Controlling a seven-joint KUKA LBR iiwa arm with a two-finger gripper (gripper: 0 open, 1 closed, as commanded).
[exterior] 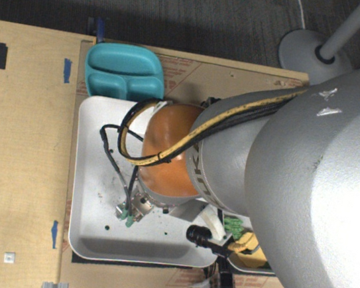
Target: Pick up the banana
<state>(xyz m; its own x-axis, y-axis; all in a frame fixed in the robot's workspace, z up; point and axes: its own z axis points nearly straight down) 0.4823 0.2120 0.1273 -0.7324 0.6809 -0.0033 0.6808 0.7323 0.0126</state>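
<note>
My gripper point(128, 214) is low over the floor of the left white bin point(90, 160), in its front middle part, and the grey arm with its orange band point(169, 148) reaches in from the right above it. A small green bit shows at the gripper's tip. A patch of a yellow object point(252, 250), which may be the banana, peeks out from under the arm at the front of the right bin, well to the right of the gripper. Most of it is hidden.
A teal divided tray point(125, 71) lies on the bench just behind the left bin. A green item point(235, 227) sits beside the yellow one in the right bin. Black cables point(114, 147) loop out from the wrist. The arm covers most of the right bin.
</note>
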